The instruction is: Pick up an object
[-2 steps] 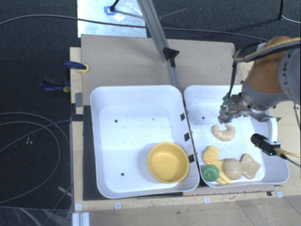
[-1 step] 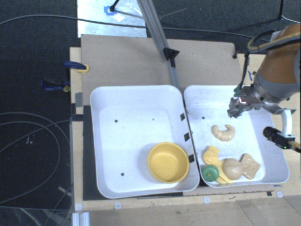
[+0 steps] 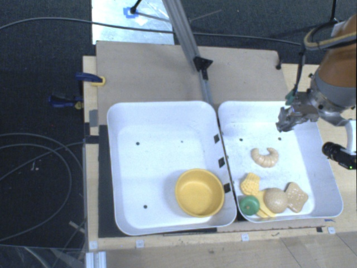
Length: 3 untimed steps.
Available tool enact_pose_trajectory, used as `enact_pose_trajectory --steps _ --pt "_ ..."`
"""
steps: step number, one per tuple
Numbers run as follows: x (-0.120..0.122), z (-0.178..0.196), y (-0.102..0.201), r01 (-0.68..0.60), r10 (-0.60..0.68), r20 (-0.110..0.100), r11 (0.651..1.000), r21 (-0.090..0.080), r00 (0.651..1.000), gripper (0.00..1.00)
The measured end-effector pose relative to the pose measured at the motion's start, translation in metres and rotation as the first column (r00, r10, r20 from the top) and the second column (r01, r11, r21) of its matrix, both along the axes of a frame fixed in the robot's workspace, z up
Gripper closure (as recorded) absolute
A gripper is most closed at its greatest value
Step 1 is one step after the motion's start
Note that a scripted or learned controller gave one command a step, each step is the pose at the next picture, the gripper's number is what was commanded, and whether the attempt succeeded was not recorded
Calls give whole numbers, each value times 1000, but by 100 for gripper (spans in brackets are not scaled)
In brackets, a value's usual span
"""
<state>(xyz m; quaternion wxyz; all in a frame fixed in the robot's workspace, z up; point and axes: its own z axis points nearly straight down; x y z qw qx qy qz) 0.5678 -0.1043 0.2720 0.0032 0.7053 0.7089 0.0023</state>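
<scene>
Both white bins, the left bin (image 3: 162, 121) and the right bin (image 3: 245, 119), look like smooth moulded plastic with a soft sheen. The yellow bowl (image 3: 199, 192), lower middle of the frame, is glossy plastic too. The croissant (image 3: 265, 157) and the tan cracker (image 3: 296, 196) at lower right show a matt, ridged, toy-like surface. The bench board (image 3: 145, 71) behind the bins is flat, matt, wood-like. The grey pole (image 3: 181, 21) slanting from the top reads as brushed metal, and the floor (image 3: 39, 43) at left looks like rough dark carpet.
</scene>
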Motion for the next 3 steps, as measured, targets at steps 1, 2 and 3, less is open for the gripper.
enact_pose_trajectory --steps 1,2,3 --pt "-7 -8 63 -6 6 -7 1000 3 1000 100" --pt "-12 -25 120 -6 6 -7 1000 3 1000 100" --pt "-17 -36 165 -5 5 -7 1000 3 1000 100"
